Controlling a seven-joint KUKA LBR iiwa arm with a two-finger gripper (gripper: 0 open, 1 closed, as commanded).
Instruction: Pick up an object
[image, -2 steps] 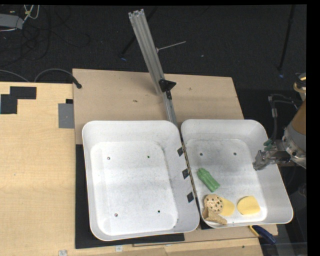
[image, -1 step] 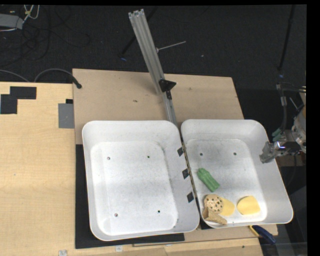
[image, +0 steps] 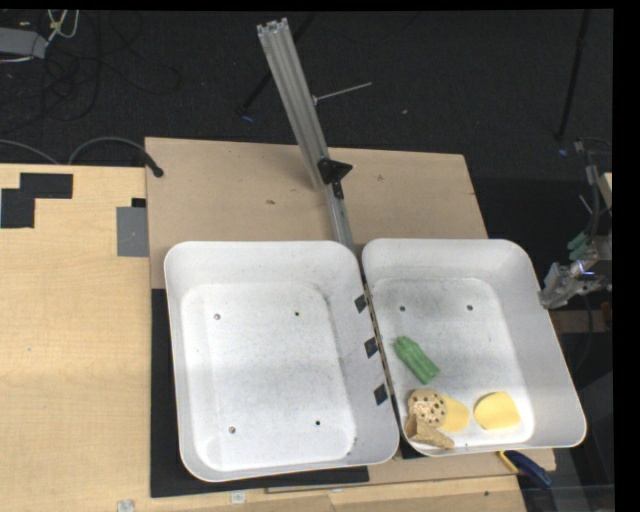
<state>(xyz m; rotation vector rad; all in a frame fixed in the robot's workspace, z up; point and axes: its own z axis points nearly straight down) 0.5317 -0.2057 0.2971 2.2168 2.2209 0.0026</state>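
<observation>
The right bin (image: 455, 250) holds several small objects near its front edge. A green oblong piece (image: 416, 358) lies by the bin's left wall. In front of it sits a tan speckled cookie-like piece (image: 427, 406), touching a pale yellow disc (image: 455, 416) and a tan scrap (image: 430, 436). A rounder yellow object (image: 496, 410) lies apart to their right. The left bin (image: 260, 255) shows its bare white floor.
A slanted aluminium rail (image: 300, 110) runs from the top centre down to the gap between the bins. A metal fixture (image: 572, 280) stands just off the right bin's right rim. Black clips (image: 368, 345) line the seam between the bins.
</observation>
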